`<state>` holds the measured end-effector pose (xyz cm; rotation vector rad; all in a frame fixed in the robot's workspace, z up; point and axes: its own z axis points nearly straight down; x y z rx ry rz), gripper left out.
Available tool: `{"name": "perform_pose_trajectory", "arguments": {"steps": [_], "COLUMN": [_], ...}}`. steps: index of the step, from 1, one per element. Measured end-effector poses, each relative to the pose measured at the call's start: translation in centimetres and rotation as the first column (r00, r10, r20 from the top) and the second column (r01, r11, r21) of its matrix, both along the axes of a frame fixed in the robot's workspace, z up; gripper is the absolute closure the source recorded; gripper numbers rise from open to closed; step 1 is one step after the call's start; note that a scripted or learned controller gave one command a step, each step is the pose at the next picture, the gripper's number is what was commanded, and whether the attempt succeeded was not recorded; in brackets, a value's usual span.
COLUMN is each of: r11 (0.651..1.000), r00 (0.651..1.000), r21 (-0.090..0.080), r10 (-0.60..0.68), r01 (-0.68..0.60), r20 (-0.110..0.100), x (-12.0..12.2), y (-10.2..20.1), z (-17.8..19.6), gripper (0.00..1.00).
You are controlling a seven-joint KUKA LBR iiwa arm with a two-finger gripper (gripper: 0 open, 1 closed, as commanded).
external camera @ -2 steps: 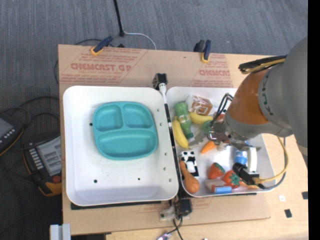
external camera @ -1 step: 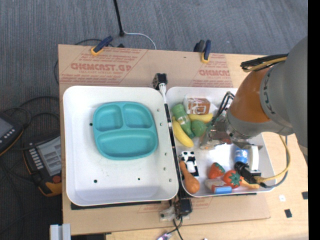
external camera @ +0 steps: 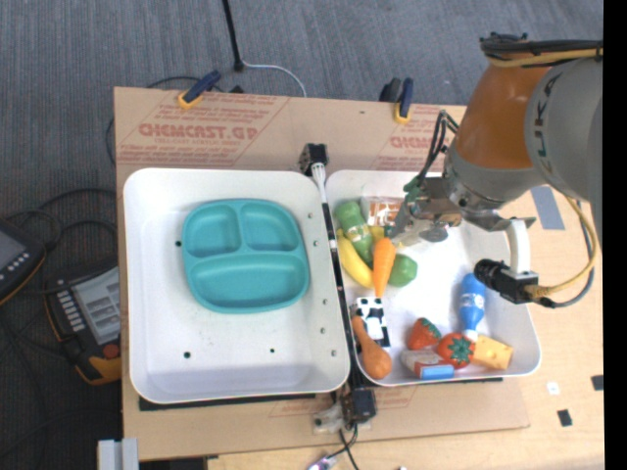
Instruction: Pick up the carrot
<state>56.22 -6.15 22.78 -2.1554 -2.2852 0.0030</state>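
Observation:
The carrot (external camera: 383,266) is orange and lies nearly upright in the view, thick end up, in the left part of the right bin (external camera: 519,360). It rests between a yellow banana (external camera: 354,262) and a green vegetable (external camera: 403,271). My gripper (external camera: 415,221) hangs just above and to the right of the carrot's thick end, low over the bin. The arm's wrist hides where the gripper meets the toys, so contact with the carrot is unclear.
The right bin also holds a green pepper (external camera: 350,214), a blue bottle (external camera: 471,307), a strawberry (external camera: 423,334), a cheese wedge (external camera: 493,352), a black-and-white block (external camera: 370,311) and a brown sausage (external camera: 371,352). A teal divided plate (external camera: 245,255) lies in the left bin (external camera: 157,360).

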Motion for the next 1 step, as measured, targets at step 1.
{"name": "perform_pose_trajectory", "arguments": {"steps": [1], "r11": [1.000], "r00": [1.000], "r21": [-0.001], "r10": [-0.001], "r01": [0.001], "r20": [-0.002], "x": [-0.05], "y": [-0.04], "z": [-0.05], "gripper": [0.00]}}
